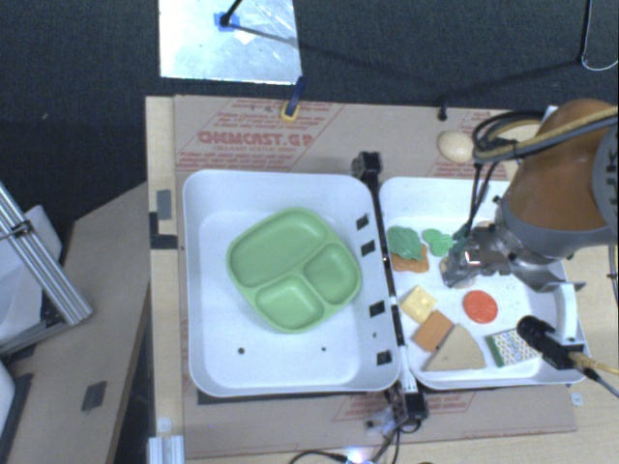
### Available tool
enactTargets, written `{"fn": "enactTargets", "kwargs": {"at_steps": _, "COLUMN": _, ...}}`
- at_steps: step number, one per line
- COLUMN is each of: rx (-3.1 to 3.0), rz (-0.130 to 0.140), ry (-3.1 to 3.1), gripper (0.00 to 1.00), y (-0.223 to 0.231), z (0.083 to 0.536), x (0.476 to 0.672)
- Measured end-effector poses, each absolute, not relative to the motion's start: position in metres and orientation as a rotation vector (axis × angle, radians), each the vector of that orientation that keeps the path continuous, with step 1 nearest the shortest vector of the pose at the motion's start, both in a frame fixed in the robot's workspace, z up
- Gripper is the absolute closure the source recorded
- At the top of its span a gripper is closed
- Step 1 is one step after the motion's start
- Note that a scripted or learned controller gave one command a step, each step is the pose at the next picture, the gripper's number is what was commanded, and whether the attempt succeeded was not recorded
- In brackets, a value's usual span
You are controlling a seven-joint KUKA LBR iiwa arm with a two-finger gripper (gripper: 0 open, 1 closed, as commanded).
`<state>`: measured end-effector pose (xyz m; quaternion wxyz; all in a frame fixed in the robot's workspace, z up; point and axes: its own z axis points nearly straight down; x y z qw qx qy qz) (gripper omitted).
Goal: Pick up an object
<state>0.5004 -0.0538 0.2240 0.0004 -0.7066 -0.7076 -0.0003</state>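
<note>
You see the bench (pixel 242 129) of pale board, with red print on it, and on it two white bins of smooth plastic. The left bin (pixel 208 259) carries a green tray (pixel 293 269) with three rounded compartments. The right bin (pixel 416 193) carries the small things that the task allows.

The arm (pixel 566 187) reaches in from the right, and its gripper (pixel 462 264) hangs over the middle of the right bin. I cannot tell its state from this view.

The things lie near together, so choose one with free space around it. The red disc (pixel 481 306) is just beside the gripper, round and flat; I judge that a flat thing can slip under the jaws, so come down straight above it. The beige wedge (pixel 458 352) lies at the front wall, touching the orange block (pixel 433 331). The yellow block (pixel 419 304) lies near it. The green leafy piece (pixel 408 243) looks soft and uneven. A patterned card (pixel 509 346) lies at the front right corner.
</note>
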Motion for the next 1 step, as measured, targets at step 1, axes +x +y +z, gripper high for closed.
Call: {"fn": "enactTargets", "kwargs": {"at_steps": 1, "rx": -2.215, "rz": -0.002, "ry": -2.229, "gripper": 1.00, "y": -0.0414, "z": 0.2313, "x": 0.5057}}
